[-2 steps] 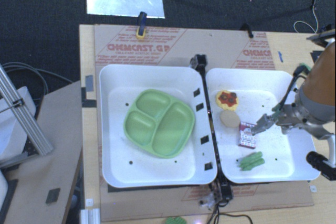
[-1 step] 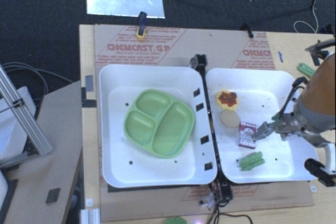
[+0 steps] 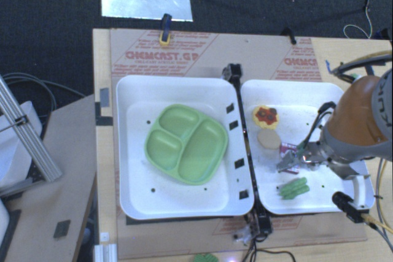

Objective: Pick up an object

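Holding a green tray (image 3: 186, 144), left bin (image 3: 132, 101).

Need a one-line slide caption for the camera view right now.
The tool hovers low in the right bin among a pizza toy, tan disc and green toy; green divided plate sits left.

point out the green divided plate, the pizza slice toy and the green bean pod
green divided plate (image 3: 186, 144): camera view, on its large compartment.
pizza slice toy (image 3: 266, 116): camera view, on its red topping.
green bean pod (image 3: 293, 188): camera view, on its middle.
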{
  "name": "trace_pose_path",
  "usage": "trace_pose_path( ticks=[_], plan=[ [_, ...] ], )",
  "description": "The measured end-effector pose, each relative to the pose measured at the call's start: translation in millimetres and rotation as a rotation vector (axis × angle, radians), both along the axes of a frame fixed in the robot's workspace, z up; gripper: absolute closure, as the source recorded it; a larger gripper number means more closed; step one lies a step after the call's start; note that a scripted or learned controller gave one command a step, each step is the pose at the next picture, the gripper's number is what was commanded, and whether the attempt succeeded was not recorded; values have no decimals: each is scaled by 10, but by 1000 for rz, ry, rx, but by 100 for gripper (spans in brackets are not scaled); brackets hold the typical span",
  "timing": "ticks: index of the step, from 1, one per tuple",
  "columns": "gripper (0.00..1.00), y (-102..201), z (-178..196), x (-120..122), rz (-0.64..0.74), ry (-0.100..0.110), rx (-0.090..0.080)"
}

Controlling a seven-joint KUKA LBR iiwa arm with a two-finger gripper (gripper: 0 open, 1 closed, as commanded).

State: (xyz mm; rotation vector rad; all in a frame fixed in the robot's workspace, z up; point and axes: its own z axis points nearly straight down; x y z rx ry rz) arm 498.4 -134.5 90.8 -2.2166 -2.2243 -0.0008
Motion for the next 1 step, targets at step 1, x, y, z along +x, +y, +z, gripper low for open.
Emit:
trace_pose_path(
  ticks=[1],
  plan=[
    [100,-7,127,0,-3,-3,-2]
  ],
)
